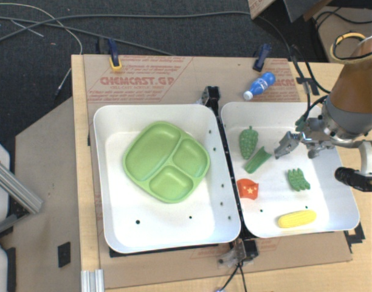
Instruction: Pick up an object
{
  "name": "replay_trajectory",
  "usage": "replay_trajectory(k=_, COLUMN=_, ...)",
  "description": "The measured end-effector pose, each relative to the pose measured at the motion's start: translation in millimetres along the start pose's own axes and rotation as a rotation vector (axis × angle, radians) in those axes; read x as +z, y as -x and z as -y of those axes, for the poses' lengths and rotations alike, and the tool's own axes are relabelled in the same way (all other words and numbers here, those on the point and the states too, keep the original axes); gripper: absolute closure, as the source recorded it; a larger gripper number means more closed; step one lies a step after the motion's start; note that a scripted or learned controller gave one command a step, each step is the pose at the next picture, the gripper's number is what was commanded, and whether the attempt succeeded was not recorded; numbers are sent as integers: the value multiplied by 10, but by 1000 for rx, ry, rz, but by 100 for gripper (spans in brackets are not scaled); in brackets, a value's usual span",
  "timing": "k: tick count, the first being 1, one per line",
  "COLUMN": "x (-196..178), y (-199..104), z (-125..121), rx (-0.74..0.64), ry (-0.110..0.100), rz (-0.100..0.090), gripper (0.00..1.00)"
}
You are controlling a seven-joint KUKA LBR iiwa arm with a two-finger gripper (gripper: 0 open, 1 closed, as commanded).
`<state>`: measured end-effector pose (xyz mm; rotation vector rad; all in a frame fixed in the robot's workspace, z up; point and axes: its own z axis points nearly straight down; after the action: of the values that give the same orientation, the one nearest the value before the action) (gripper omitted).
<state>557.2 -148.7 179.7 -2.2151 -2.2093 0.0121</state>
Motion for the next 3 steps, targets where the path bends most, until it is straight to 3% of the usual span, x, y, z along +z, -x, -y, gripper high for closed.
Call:
replay_trajectory(k=1, x=-69, y=-2, z=-32, rx=-3, ry=13, rz=2, gripper=0)
replay_trajectory(k=3, x=967, y=10, z=-72, rx=-2, ry=10, rz=1, gripper=0)
